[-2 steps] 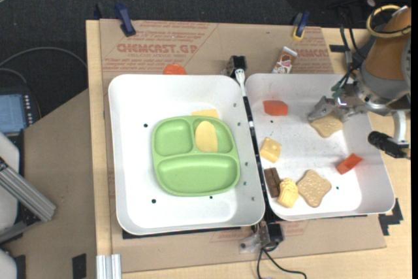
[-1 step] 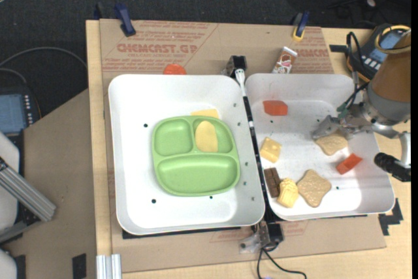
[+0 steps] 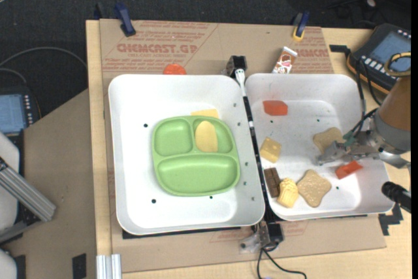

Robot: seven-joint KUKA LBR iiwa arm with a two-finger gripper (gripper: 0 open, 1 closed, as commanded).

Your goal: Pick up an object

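My gripper (image 3: 330,153) hangs low over the right part of the right bin (image 3: 307,89), on the grey arm with its orange band (image 3: 396,115). It sits just below a tan biscuit-like piece (image 3: 326,138) and just left of a small red piece (image 3: 349,169); whether it touches either is unclear. Also in this bin lie a red block (image 3: 275,108), a yellow cube (image 3: 270,150), a brown bar (image 3: 271,180), a yellow corn piece (image 3: 288,191) and a tan toast shape (image 3: 313,187).
The left bin (image 3: 130,114) bears a green divided plate (image 3: 196,174) with a yellow item (image 3: 206,136) in one compartment. Behind the bins lie a small carton (image 3: 285,61) and an orange disc (image 3: 174,69). A control pendant (image 3: 386,55) rests at the far right.
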